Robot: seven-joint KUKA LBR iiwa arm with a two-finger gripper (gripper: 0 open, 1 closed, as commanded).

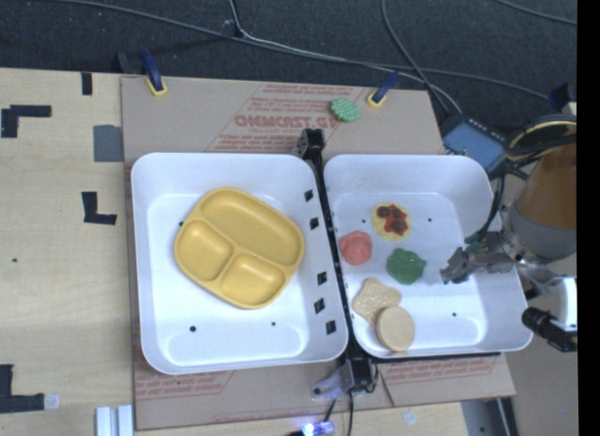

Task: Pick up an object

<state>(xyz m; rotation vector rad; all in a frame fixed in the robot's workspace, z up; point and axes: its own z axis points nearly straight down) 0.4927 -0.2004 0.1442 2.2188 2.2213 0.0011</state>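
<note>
The right bin holds several small toy foods: a yellow piece with red topping, a pink round piece, a green leafy piece, a tan cracker-like piece and a tan round disc. My gripper hangs low over the right side of this bin, about a hand's width right of the green piece. Nothing shows between its dark fingers. The grey arm with its orange band comes in from the right edge.
The left bin holds a yellow divided plate. A small green dotted piece lies on the cardboard behind the bins. A blue box and cables sit behind the right bin.
</note>
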